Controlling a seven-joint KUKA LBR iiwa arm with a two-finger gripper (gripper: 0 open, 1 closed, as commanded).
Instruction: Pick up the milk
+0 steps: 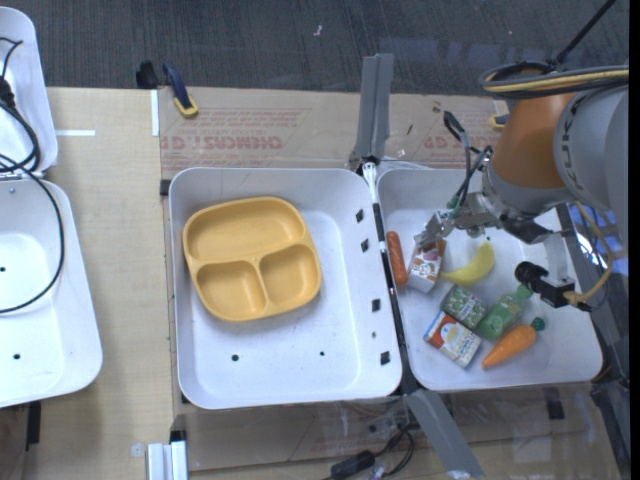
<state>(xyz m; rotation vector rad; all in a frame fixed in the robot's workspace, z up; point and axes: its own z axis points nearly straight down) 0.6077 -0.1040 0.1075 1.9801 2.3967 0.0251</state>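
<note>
At right of frame, the claw [437, 230] hangs over the milk [426, 265], approaching; its state I cannot tell. Next: lower squarely and grip.

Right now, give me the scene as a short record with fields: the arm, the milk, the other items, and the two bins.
arm: reaches in from the right, gripper low over the right bin
milk: small carton near the right bin's left side, just below the gripper
right bin: also holds a hot dog, banana, two more cartons, green bottle, carrot
left bin: holds a yellow divided plate
milk held: not visibly between the fingers
</note>
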